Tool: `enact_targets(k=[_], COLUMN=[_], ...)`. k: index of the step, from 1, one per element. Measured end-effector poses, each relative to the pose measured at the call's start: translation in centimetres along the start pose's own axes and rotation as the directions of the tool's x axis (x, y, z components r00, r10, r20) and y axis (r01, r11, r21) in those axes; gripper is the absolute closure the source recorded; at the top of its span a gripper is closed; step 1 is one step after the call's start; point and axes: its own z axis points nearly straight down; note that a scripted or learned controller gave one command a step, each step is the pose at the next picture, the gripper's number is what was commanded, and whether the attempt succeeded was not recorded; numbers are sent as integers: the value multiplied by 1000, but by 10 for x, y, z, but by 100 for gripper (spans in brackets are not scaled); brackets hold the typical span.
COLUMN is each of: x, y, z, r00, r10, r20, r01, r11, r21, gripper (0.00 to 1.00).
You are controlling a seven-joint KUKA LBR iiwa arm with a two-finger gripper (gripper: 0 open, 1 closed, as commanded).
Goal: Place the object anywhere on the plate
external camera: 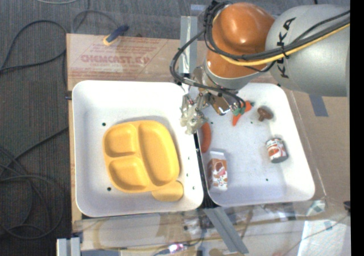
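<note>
Camera view, single frame. The reddish sausage (205, 135) lies in the right bin (296, 184), just right of the plate (141, 154), across the seam where the two bins meet. It lies lengthwise along that seam, apart from the plate.

The plate is yellow with three compartments and sits in the left bin (91, 101), a little below that bin's middle.

My fingers (192, 116) hang right of the plate's upper right corner, over the seam between the bins and just above the sausage's upper end. They look like pale, translucent pieces bunched together; I cannot tell whether they are open or closed, or whether they touch the sausage. My orange band (239, 30) and grey arm (318, 50) sit further up and right of the plate, with black cables looped over them.

Other items, placed from the plate:
- yellow rounded lump (168, 192), left bin, touching the plate's lower right corner.
- small printed carton (218, 173), right bin, right of the plate's lower edge, below the sausage.
- carrot (240, 111), right of the plate's top, beyond my fingers.
- brown lump (264, 114), further right of the carrot.
- small can (276, 149), on its side, well right of the plate.

Both bins rest on the tabletop (114, 58), which shows brown board with red lettering above the plate.
</note>
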Motion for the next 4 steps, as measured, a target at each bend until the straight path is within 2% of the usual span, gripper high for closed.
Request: enact_targets(k=[1,2,3,4], x=[-20,-12,-5,-3], y=[-92,-29,-108,-131], z=[-1,-1,-1,-42], r00=[995,999,997,993], r10=[96,52,72,119], r20=[2,2,2,4], r01=[-96,-52,-72,-119], r11=[995,999,997,993], r21=[1,0,3,1], gripper=[100,100,100,100])
